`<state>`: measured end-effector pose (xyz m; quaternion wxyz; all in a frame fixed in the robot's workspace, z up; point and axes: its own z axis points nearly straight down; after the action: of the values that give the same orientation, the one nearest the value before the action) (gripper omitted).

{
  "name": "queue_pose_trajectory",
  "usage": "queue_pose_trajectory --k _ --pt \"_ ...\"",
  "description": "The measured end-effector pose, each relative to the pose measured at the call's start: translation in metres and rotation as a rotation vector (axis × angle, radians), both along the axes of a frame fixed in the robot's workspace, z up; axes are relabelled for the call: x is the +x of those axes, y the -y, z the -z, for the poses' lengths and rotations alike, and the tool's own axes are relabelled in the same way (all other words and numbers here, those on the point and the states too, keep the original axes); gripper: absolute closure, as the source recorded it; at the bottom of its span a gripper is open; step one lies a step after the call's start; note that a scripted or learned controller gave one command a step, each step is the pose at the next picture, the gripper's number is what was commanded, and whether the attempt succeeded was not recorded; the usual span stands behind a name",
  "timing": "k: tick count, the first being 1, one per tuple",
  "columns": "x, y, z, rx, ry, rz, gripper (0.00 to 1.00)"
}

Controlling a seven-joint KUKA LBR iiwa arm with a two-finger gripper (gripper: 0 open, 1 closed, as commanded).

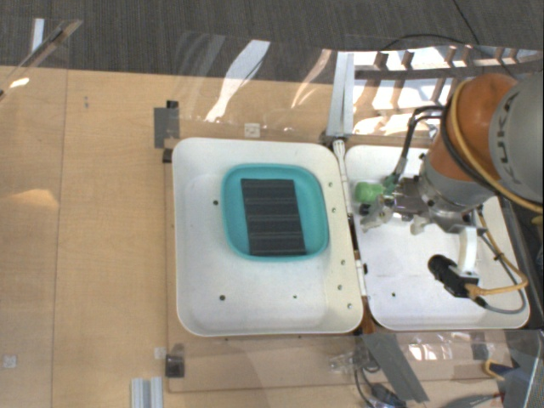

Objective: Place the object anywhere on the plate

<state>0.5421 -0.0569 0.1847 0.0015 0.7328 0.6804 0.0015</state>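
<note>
A small green object [368, 192] lies in the right bin [408, 300] against its left wall, just beside my gripper [380, 211], whose grip I cannot make out, while the teal plate [316, 211] with its dark ribbed centre sits apart in the left bin [255, 313] on a wooden bench [85, 228].

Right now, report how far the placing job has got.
Done: nothing yet; the square teal plate with the dark ribbed centre in the left white bin carries no object. In hand: the arm's gripper sits low in the right white bin, beside the small green object; whether it grips it is unclear. Left: lifting the object, carrying it over, setting it on the plate.
</note>
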Motion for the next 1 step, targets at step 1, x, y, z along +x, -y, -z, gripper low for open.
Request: queue_pose_trajectory --k 1 --pt "-0.0026 -0.0917 0.0000 0.002 0.000 0.069 0.00"
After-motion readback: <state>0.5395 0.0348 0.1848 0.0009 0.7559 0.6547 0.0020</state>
